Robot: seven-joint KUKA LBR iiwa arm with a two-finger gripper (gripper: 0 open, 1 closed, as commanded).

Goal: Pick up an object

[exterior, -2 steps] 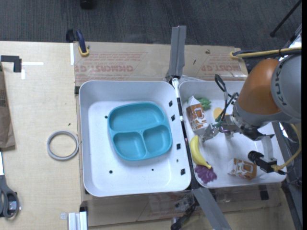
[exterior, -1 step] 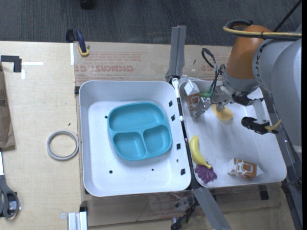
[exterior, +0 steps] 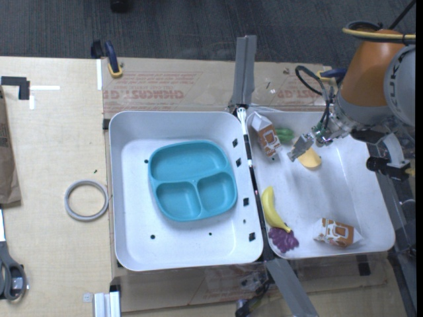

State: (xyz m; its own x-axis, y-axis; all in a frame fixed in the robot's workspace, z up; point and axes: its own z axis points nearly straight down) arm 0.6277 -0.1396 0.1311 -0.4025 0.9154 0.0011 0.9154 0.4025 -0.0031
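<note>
Pincer (exterior: pixel 303 148) beside yellow piece (exterior: pixel 310 159); carton (exterior: pixel 266 137) print unreadable

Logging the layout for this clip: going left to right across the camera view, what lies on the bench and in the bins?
Tape ring → blue divided plate → banana → yellow piece under the gripper → small carton.

Two shallow white plastic bins (exterior: pixel 125 197), smooth with a slight sheen. Turquoise three-compartment plastic tray (exterior: pixel 192 180), smooth, semi-matt. Pale wood-grain bench top (exterior: pixel 53 150), matt. Brown printed corrugated cardboard sheet (exterior: pixel 172 88), dull. Small printed paper cartons (exterior: pixel 336 232). Yellow plastic banana (exterior: pixel 271 210), glossy.
</note>
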